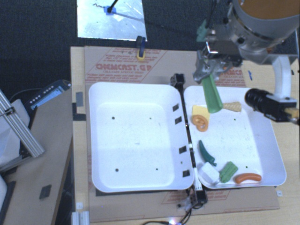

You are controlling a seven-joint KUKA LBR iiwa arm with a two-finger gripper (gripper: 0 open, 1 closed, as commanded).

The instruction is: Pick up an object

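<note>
My gripper point(205, 74) is above the far left corner of the right bin point(269, 144). It is shut on the top end of a long green object point(213, 96), which hangs down from the fingers at a slight tilt. Just under the hanging end, on the bin floor, lie a yellow block point(200, 110) with an orange ring point(201, 122) against it. A tan piece point(232, 107) rests just right of the green object's lower end.
Toward the near edge of the right bin lie a teal curved piece point(206, 153), a white block point(209, 173), a green block point(228, 171) and an orange sausage shape point(247, 177). The left bin point(101, 172) adjoins it. A black device point(267, 105) juts in at the right.
</note>
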